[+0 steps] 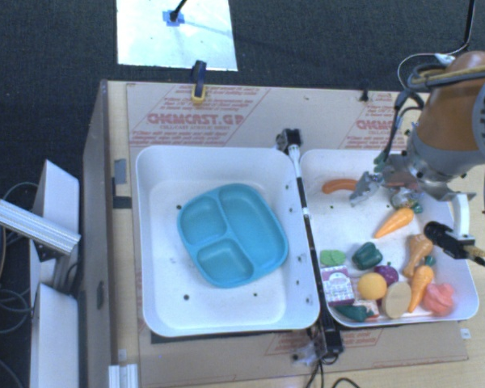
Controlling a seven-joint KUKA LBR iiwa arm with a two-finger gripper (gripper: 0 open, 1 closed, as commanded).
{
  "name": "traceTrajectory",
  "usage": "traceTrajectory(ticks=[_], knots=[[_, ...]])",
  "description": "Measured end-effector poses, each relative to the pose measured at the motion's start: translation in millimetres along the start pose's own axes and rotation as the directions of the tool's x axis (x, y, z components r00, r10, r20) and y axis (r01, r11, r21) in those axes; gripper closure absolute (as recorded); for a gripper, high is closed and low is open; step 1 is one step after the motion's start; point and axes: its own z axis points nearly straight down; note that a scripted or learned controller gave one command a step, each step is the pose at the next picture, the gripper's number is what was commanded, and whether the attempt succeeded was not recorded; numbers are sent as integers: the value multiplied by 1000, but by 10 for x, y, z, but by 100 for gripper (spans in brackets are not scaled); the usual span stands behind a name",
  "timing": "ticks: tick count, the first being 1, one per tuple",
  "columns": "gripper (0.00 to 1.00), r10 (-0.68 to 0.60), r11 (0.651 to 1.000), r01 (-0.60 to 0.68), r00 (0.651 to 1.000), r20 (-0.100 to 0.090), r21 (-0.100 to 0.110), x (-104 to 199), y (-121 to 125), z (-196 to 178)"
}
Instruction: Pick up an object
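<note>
My gripper point(365, 189) hangs low over the back of the right bin point(469, 297), at the end of the grey arm with its orange band point(461, 103). Just to its left lies an orange sausage-shaped toy point(338, 186), close to the gripper or touching it. An orange carrot point(394, 221) lies just below and to the right of the gripper. Along the bin's front sit a green pepper point(367, 255), a green leaf point(333, 258), a yellow lemon point(372, 286), a small printed box point(337, 282), a tan disc point(398, 300), a second carrot point(421, 283) and a pink toy point(439, 297).
The left bin point(166, 297) holds a blue divided plate point(230, 234). A black divider rail point(303, 217) runs between the bins. A black part with a cable point(446, 239) juts over the right bin's right side. Cardboard point(226, 111) lies behind the bins.
</note>
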Motion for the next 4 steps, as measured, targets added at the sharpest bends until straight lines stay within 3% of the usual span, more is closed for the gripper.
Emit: traceTrajectory(ticks=[1, 2, 3, 4], knots=[[0, 2, 1000, -2, 1000, 1, -1, -486, -6, -258], [0, 2, 1000, -2, 1000, -1, 3, -251, -329, 672], [0, 2, 1000, -2, 1000, 1, -2, -21, -523, 1022], [0, 1, 1000, -1, 1000, 1, -1, -484, 45, 1026]])
